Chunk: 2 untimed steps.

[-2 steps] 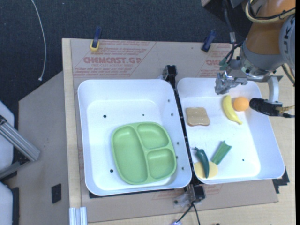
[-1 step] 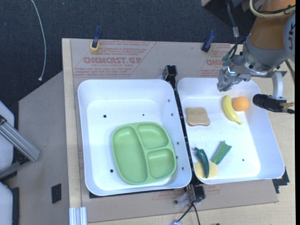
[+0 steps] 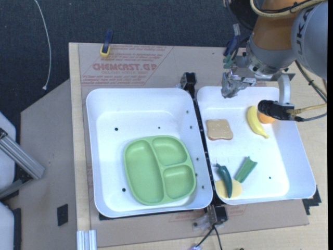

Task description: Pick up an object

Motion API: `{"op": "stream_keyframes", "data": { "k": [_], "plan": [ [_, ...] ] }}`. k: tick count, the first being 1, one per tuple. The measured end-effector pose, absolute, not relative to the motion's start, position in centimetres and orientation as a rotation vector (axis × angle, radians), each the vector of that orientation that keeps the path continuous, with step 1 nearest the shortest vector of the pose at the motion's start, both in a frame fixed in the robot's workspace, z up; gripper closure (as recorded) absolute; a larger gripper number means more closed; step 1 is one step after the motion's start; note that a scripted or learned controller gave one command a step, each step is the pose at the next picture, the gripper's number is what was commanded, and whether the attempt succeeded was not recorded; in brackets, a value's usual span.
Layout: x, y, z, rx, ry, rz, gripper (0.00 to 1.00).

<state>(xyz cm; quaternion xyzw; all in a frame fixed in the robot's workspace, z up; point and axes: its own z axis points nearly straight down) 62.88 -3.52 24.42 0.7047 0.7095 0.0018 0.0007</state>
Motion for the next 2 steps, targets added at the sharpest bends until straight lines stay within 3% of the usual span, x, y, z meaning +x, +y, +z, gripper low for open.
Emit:
{"op": "stream_keyframes", "data": {
  "k": [2],
  "plan": [
    [64.7, 6.5, 24.6, 2.214, 2.226, 0.005, 1.00]
  ]
}}
